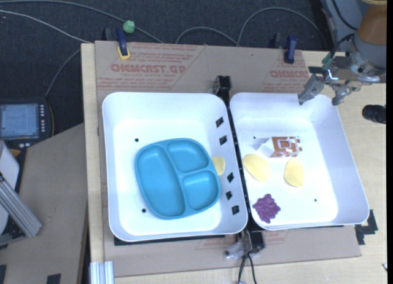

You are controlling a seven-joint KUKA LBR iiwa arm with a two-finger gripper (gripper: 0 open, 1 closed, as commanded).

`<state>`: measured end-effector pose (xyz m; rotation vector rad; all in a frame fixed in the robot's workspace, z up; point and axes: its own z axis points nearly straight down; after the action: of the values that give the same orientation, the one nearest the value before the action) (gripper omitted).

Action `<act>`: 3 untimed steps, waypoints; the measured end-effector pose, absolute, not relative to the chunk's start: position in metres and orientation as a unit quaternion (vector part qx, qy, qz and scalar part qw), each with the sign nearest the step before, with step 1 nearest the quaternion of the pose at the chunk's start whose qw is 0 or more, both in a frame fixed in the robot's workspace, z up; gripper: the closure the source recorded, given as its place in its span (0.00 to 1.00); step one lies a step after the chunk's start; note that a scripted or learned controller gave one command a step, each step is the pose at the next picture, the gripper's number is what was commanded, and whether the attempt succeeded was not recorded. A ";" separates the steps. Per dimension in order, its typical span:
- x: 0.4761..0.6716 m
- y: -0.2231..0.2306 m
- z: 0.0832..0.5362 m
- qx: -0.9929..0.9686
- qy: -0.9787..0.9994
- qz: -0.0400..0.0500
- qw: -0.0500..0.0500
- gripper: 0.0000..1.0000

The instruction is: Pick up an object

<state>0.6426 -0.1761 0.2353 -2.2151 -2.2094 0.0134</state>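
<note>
Camera view looks down on the surface (92,153), a tan board bearing two white bins side by side. The left bin (116,117) is mostly taken up by a blue divided tray (177,177), which leaves open floor along the bin's far side and left wall; a small yellow piece (218,165) sits just beside the tray's right rim. The right bin (344,153) has bare floor along its far and right sides. Its contents gather near the middle and left: a white and orange packet (281,146), two yellow pieces (256,166) (294,173) well apart from the walls, and a purple grape cluster (266,207) near the front edge. The arm (371,27) comes in at upper right. Its jaws (323,92) hang apart over the right bin's far right corner, with nothing between them, touching no object.
</note>
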 end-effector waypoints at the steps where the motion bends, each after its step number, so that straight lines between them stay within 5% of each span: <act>1: 0.645 -0.175 0.245 -0.707 -0.707 0.000 0.000 0.00; 3: 0.639 -0.168 0.135 -0.707 -0.707 0.002 0.003 0.00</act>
<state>0.6394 -0.1682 0.1350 -2.2173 -2.2176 0.0047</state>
